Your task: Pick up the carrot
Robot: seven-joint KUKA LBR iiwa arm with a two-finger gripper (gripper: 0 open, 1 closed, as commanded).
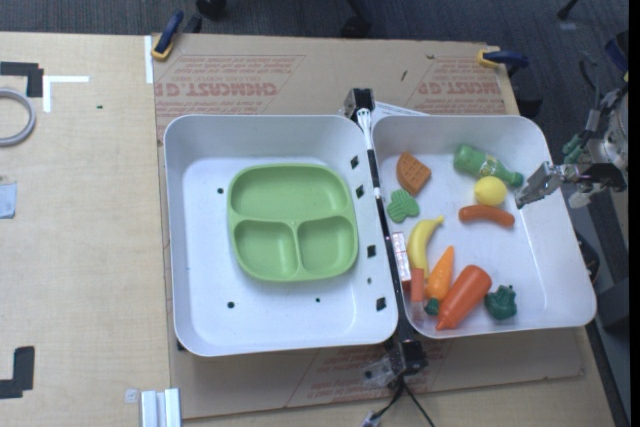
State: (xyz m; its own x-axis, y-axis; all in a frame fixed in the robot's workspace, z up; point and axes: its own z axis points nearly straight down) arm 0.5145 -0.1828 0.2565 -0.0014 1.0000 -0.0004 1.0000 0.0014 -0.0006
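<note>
While the claw [532, 191] hangs at the right edge of the right bin [560, 255], we see its thin dark fingers close together with nothing between them, though at this size we cannot say whether they quite touch. We find the carrot [462, 296] well apart from it, lying at a slant near the bin's front wall, its thick orange end toward the upper right and its green top beside a small orange piece [439, 272]. Just right of the carrot sits a green broccoli [501, 302]. A banana [422, 243] lies by the inner wall, with a green leafy piece [402, 206] and an orange-brown slice [412, 172] above it. Nearer the claw we note a lemon [490, 190], a red sausage [486, 214] just below it, and a green bottle-like thing [484, 164] at the back. In the left bin [200, 245] rests a green divided plate [293, 222]. Both bins stand on cardboard [230, 80] laid over the surface [80, 245].
</note>
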